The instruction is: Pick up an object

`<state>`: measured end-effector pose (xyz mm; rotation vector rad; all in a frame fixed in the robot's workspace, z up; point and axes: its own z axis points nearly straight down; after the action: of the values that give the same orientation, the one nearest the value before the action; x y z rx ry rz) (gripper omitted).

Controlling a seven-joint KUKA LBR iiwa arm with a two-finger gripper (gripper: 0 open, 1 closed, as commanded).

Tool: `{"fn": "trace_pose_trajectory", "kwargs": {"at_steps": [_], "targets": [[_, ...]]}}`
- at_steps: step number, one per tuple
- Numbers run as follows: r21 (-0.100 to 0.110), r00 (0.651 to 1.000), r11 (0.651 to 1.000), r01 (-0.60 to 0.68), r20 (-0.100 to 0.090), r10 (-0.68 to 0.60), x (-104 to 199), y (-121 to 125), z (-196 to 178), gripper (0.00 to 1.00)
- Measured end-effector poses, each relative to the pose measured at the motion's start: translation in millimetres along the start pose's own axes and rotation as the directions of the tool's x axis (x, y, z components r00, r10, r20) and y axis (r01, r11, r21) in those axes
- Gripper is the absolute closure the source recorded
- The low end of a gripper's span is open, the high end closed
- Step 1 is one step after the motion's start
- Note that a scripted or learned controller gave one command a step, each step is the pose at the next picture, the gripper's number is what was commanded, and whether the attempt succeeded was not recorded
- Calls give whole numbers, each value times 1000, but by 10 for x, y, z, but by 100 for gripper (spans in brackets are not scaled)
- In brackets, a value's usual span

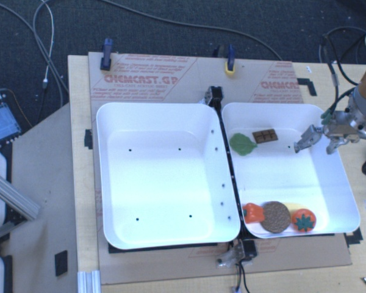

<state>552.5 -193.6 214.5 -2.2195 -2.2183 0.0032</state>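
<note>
Hovering at the right bin's (338, 191) far right edge: the pincer (318, 140), fingers spread apart and gripping nothing. No object between them, and none beneath.

Nearest candidates, off to the pincer's left across bare white floor: a brown bar (265, 136) and, just beside it, a green leaf (242, 144) (close enough to crowd each other). Well below the pincer, along the near wall: a red piece (252, 212), a brown disc (276, 217) and a tomato (304, 220), packed touching or nearly so, with a sliver of yellow behind them too small to name.

Risks, judged from this layout:
- Closing here means closing on air, since nothing lies under the fingers.
- Dropping straight down so near the rim risks striking the bin wall rather than the floor.
- Going for the bar, likely flat and thin, invites fingers sliding over it or nudging the leaf instead.
- Reaching into the near cluster risks pinching two items, or pushing one against the wall and out of the grasp.

Left bin (161, 179) of no use here.
</note>
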Motion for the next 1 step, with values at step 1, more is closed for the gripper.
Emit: {"fn": "trace_pose_trajectory", "kwargs": {"at_steps": [1], "targets": [[-5,1000,1000,1,1,-1,1,11,-22,0]]}}
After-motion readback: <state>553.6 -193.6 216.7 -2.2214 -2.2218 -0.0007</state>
